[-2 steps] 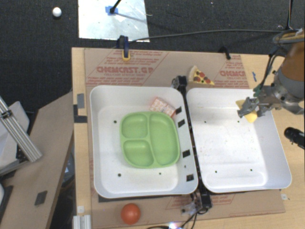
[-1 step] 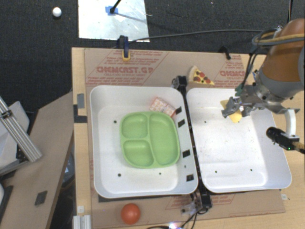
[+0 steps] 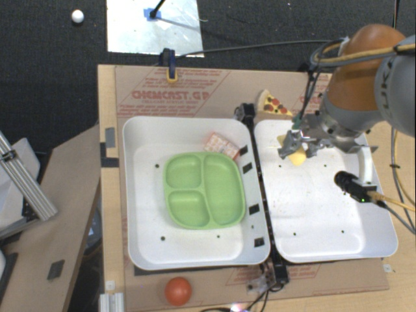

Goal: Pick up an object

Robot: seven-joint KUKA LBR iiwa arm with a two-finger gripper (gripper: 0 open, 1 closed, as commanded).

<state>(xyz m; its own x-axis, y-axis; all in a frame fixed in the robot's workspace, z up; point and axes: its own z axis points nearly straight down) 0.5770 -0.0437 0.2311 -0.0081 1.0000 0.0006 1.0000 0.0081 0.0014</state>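
From my remote seat I saw the pincer [image 3: 297, 151] low over the right bin [image 3: 325, 229], near that bin's far-left corner, with the arm's orange band just behind and above it. A small yellow object [image 3: 298, 159] lay directly at the pincer's tip, touching it or very nearly so, on the bin floor. I could not tell whether the pincer was apart, together, or clamped on that yellow piece; the view from above hid it.

Beyond the pincer, outside the bin on the cardboard, sat a toy pizza slice [image 3: 274, 104]. To the pincer's left, across the divide between the bins, a pinkish block [image 3: 222, 144] rested in the left bin [image 3: 146, 242], touching the far edge of a green divided tray [image 3: 201, 190]. Well apart from the pincer, at the bench's near edge, lay an orange ball [image 3: 177, 291].
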